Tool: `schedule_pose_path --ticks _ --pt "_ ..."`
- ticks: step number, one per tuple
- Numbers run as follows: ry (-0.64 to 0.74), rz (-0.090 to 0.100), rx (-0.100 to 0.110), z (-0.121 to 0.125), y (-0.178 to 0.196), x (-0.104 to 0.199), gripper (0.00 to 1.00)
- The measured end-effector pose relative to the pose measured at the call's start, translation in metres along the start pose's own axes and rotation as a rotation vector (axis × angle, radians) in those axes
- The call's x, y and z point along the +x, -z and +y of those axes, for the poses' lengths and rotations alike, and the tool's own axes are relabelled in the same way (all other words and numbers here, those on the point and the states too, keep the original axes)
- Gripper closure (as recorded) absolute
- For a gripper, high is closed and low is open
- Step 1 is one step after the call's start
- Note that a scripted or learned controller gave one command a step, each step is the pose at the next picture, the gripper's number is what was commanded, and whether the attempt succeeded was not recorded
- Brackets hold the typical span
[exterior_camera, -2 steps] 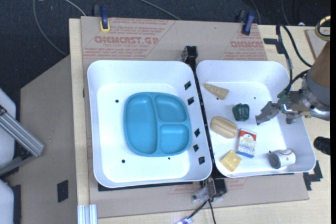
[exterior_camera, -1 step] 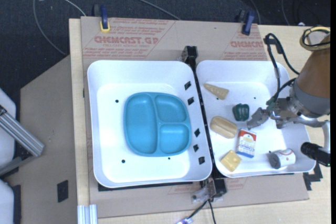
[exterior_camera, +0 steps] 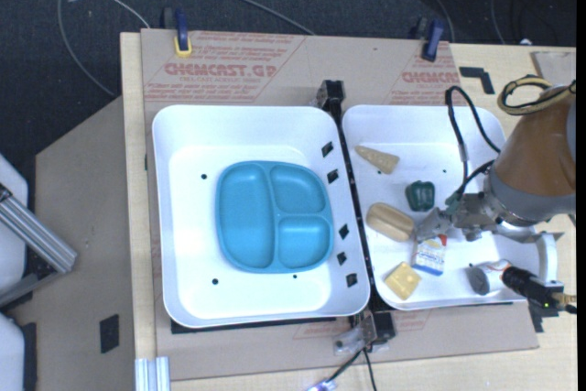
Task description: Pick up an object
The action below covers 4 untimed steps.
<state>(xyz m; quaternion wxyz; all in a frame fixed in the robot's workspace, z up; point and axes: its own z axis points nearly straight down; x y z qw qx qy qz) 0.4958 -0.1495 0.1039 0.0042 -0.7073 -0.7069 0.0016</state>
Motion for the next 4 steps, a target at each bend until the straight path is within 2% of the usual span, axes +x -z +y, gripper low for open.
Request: schedule_pose_path --ticks 1,3,4 --pt "0.000 -0.002 -0.008 0.002 0.015 0.000 1.00" --pt "0.002 -0.005 -0.015 0.012 0.110 0.002 1.00" --pt "0.008 -0.001 -0.011 0.022 0.115 0.058 1.00"
